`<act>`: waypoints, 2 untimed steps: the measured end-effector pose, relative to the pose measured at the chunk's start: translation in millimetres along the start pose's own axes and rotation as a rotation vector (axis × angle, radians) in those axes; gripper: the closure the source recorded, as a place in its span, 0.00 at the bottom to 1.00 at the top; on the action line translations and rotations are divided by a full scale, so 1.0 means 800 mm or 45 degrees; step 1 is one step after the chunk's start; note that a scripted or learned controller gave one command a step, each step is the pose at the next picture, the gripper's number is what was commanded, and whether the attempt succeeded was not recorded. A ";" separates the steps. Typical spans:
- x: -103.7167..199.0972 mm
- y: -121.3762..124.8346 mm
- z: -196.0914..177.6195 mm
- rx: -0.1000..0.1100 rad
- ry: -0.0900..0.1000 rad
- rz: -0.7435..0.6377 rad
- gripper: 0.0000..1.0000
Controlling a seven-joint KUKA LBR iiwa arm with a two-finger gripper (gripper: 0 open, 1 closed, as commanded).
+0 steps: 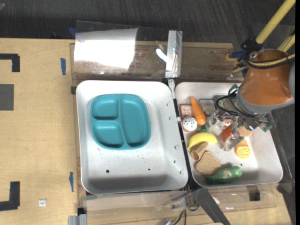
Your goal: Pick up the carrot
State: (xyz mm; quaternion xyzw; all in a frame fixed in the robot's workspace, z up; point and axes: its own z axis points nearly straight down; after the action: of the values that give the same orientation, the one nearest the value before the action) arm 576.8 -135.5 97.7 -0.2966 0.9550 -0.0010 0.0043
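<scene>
The carrot (pixel 198 110) is a small orange cone lying in the right bin (pixel 272 168), near its left wall, with its tip pointing toward the back. My gripper (pixel 228 131) is down in the middle of that bin, to the right of the carrot and a short way apart from it. It hangs under the orange wrist band (pixel 263 83), among metal parts and cables. A small red-orange piece (pixel 226 134) sits right at the gripper, and I cannot tell whether it is held.
Toy foods crowd the right bin: a white speckled ball (pixel 189 123), a yellow banana (pixel 202 138), a bread slice (pixel 207 163), a green vegetable (pixel 224 174) and an orange piece (pixel 242 150). The left bin (pixel 93 172) holds a teal divided plate (pixel 120 121).
</scene>
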 end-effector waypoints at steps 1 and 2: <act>-0.049 0.004 0.009 0.019 0.015 -0.094 0.00; -0.104 -0.030 0.013 0.000 0.000 -0.863 0.00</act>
State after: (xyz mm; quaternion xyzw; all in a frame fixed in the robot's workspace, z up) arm 659.2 -108.3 88.4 -0.5973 0.8020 -0.0023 0.0037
